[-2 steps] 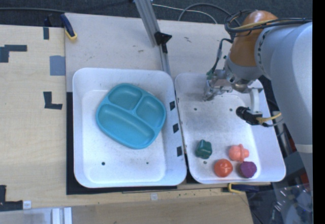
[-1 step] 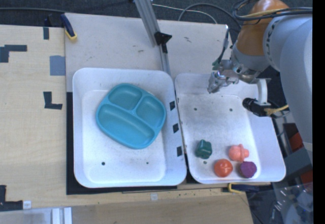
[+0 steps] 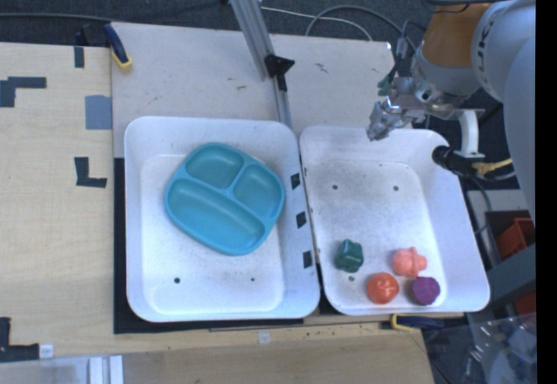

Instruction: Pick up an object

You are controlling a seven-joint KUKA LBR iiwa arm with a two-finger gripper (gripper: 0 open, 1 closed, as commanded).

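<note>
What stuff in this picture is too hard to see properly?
- Gripper, camera view: too small and blurred to tell open or shut.
- Four small toys, green, pink, orange, purple: too small and blurred to name.
- Arm: cut off by the right edge.

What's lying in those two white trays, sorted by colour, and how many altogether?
Blue: 1, the divided plate, left bin.
Green: 1, right bin.
Pink-orange: 1, right bin.
Orange-red: 1, right bin.
Purple: 1, right bin.
Total: 5
</note>
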